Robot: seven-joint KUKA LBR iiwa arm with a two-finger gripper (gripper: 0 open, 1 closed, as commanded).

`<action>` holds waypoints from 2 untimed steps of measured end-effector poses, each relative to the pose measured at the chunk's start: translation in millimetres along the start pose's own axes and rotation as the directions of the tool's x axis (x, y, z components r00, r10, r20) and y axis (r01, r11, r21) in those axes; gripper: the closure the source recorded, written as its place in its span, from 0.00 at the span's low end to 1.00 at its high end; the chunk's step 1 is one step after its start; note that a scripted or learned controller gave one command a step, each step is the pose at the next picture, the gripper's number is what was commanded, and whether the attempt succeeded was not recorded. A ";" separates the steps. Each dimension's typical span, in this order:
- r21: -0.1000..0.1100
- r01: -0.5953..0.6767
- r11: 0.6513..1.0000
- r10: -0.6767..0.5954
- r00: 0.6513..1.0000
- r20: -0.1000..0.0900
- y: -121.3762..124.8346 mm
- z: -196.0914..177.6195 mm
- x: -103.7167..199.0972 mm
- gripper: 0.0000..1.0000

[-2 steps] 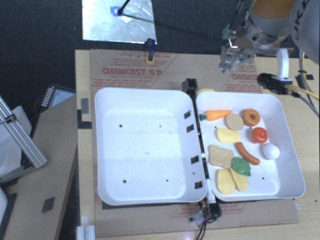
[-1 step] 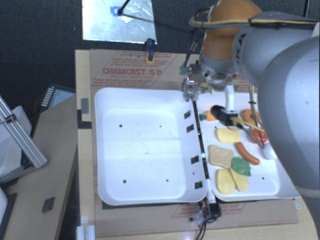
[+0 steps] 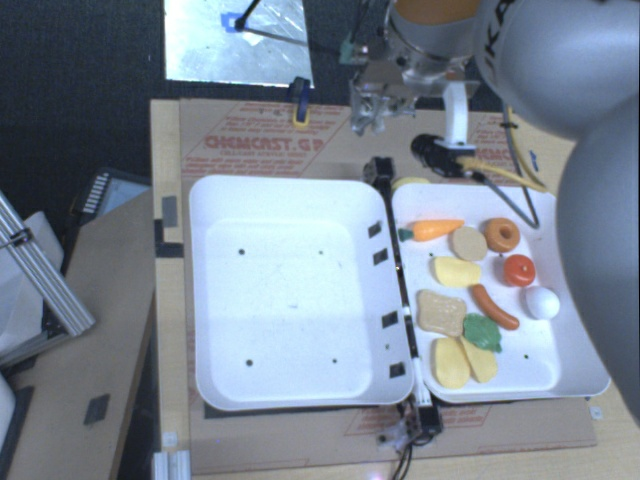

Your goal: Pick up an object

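One claw (image 3: pixel 368 118) above the bins (image 3: pixel 290 268)

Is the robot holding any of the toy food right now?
No. The tool hangs above the bench behind the bins with nothing between its fingers. The orange plastic carrot and other toy foods lie in the right white bin.

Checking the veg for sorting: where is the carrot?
In the right bin, at its upper left, the carrot lies just left of the round tan slice.
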State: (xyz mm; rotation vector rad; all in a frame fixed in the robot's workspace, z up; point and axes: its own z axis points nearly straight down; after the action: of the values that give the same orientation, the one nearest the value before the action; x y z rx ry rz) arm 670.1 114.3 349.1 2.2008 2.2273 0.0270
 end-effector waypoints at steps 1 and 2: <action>0.031 -0.008 0.999 0.007 1.000 0.006 -7.1 151.7 5.5 1.00; 0.009 -0.001 1.000 0.001 1.000 0.000 -6.0 58.4 74.1 1.00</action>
State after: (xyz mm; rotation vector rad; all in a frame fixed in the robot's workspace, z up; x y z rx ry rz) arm 664.4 188.6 290.9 2.2065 2.2306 0.0180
